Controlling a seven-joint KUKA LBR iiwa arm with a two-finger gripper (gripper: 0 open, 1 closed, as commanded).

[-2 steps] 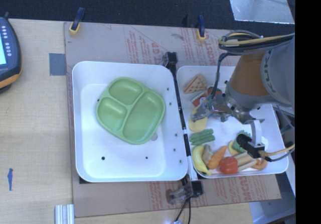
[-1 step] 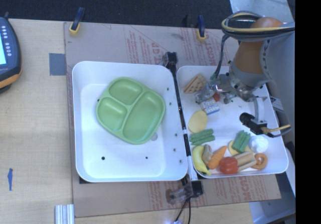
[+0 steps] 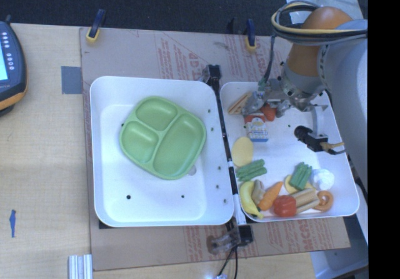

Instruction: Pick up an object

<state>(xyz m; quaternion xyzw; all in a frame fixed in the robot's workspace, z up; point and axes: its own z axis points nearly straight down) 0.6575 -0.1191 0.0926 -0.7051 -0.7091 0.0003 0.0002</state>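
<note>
My end effector (image 3: 265,107): low over the far left part of the right shallow white bin (image 3: 284,154); my wrist covers it from above, so I cannot tell whether it is spread or pressed together, or whether it grips anything
Small red rounded piece (image 3: 270,114): directly beneath my end effector and half hidden by it; I cannot tell if they touch
Small white, orange and blue packet (image 3: 256,129): just on the near side of the red piece; its print is too blurred to read
Tan wedge-shaped piece (image 3: 239,104): by the bin's far left wall, beside my end effector, its right end cut off by it
Pale yellow oval piece (image 3: 242,149): near the left wall, with a green pod-shaped piece (image 3: 251,170) touching its near side
Near-edge heap: yellow banana (image 3: 249,200), orange carrot (image 3: 270,195), red tomato-like ball (image 3: 284,206) and others, overlapping and hard to separate
Left shallow white bin (image 3: 112,177): holds a light green plastic plate with three compartments (image 3: 164,137), lying flat
Counter (image 3: 44,165): pale wood, carrying both bins side by side
</note>
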